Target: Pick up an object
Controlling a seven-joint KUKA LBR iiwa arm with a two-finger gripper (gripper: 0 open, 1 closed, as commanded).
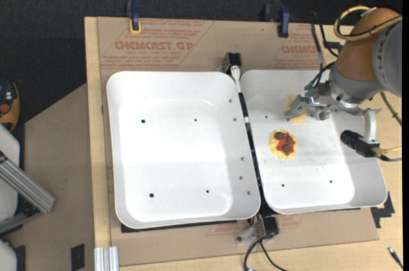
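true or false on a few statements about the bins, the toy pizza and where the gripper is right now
1. The gripper is over the right bin. True.
2. A small round pizza-like toy lies in the left bin. False: it lies in the right bin.
3. The pizza-like toy is between the gripper's fingers. False: it lies on the bin floor, apart from the gripper.
4. A yellow object sits right at the gripper. True.
5. Blue clamps hold the board's far edge. True.
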